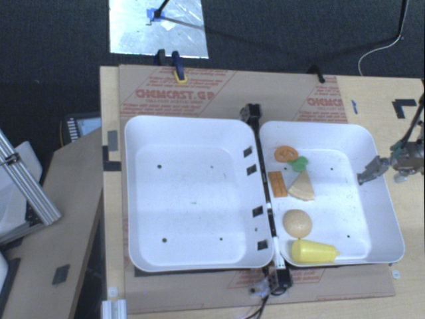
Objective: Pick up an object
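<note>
Yellow cone (314,250) in right bin (382,198), pincer (369,171) at rim

Bins (192,138) smooth white plastic, slightly glossy; bench board (219,88) matt brown; floor plate (133,18) shiny metal.

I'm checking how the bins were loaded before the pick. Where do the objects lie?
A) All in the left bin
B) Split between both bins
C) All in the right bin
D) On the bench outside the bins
C: the orange disc, cheese wedge, yellow piece and the others all lie in the right bin.
</note>
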